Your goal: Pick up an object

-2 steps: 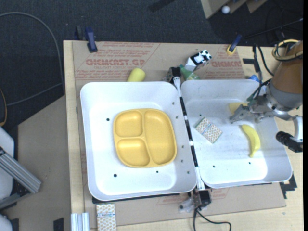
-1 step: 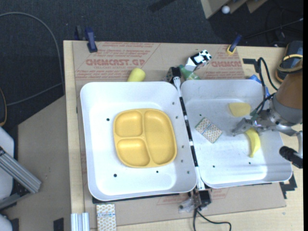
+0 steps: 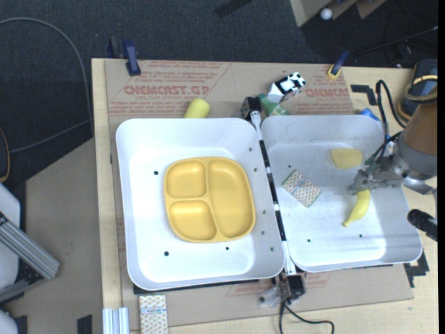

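We see the gripper low in the right bin, just above the banana; pincer state: can't tell. Pick not done yet, lift still ahead.

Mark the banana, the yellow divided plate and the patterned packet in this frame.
banana (image 3: 358, 207): camera view, middle of its curved body.
yellow divided plate (image 3: 208, 199): camera view, the ridge between compartments.
patterned packet (image 3: 301, 188): camera view, centre of its flat face.
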Robot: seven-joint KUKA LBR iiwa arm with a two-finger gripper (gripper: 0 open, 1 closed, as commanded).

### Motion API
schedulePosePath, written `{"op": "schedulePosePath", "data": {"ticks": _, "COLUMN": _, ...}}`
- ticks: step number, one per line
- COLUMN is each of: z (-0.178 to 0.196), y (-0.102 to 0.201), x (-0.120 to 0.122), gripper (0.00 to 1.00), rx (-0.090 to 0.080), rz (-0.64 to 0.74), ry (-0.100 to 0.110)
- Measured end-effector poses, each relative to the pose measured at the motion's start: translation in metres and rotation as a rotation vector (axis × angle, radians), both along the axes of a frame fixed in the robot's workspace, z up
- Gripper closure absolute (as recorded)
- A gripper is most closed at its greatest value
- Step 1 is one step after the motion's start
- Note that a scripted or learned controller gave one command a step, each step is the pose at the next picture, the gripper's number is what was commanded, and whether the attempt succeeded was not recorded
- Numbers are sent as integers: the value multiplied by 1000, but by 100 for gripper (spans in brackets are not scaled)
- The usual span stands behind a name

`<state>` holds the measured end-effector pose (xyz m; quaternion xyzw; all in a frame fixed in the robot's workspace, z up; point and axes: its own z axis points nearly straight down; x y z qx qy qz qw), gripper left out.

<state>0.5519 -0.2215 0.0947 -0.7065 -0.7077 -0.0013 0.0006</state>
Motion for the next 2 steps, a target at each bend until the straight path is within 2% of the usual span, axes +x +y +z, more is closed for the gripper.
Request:
{"op": "schedulePosePath", "data": {"ticks": 1, "z": 12, "y": 78, "x": 3, "gripper": 100, "rx": 0, "rz": 0, "ry": 3}}
{"op": "schedulePosePath", "data": {"ticks": 2, "z": 90, "y": 162, "x": -41, "gripper": 100, "rx": -1, "rz": 0, "ry": 1}}
